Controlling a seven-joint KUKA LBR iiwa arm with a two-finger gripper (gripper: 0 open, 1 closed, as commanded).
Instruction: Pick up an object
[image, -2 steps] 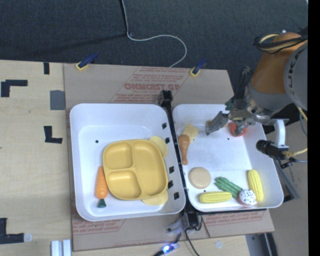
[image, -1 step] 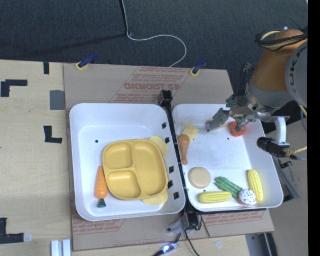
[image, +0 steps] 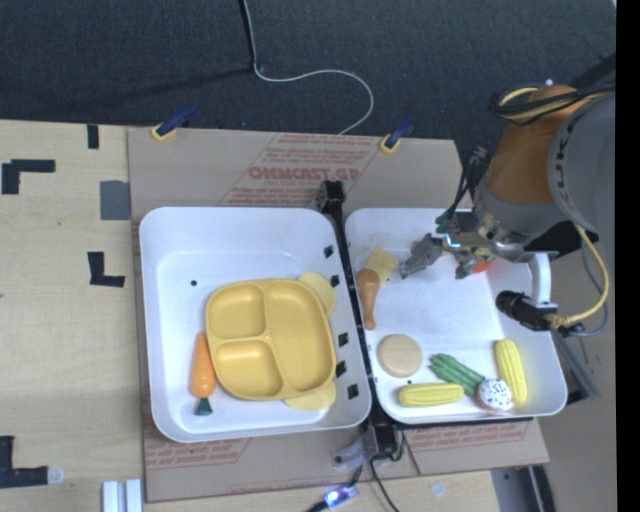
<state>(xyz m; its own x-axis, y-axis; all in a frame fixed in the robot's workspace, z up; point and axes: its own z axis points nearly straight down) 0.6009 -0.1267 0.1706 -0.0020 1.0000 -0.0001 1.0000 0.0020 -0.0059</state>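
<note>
My gripper (image: 442, 262) hangs over the upper part of the right bin (image: 440, 320). Its two dark fingers are spread open and nothing sits between them. A small orange-red bit (image: 481, 266) shows just right of the right finger; I cannot tell what it is. Left of the gripper lie a tan wedge (image: 379, 265) and a brown-orange sausage shape (image: 368, 298). Lower in the bin are a round tan disc (image: 400, 355), a green pod (image: 457, 371), a yellow corn cob (image: 430, 395), a second yellow cob (image: 511, 369) and a white speckled ball (image: 494, 394).
The left bin (image: 170, 290) holds a yellow divided plate (image: 270, 337) and an orange carrot (image: 203, 368) beside it. The divider between the bins (image: 346, 300) runs close to the sausage shape. The arm's body (image: 540, 170) and a cable (image: 590, 280) overhang the right bin's right side.
</note>
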